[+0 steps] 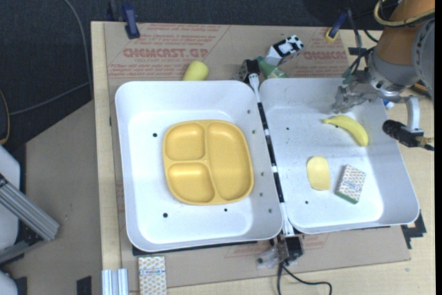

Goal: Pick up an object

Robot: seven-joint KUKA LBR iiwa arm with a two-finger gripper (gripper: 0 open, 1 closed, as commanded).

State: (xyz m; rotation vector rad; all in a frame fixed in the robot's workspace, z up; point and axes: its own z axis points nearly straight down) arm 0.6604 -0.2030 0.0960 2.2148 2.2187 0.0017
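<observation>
we see the gripper (343, 99) hanging at the back of the right bin (298, 214), just above a banana (349, 128); we cannot tell its state. we judge a descent here could clip the banana's end and slide it away.

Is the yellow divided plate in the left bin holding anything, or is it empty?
Empty. The yellow plate lies flat in the left bin, and all three of its compartments show bare yellow surface with nothing in them.
</observation>
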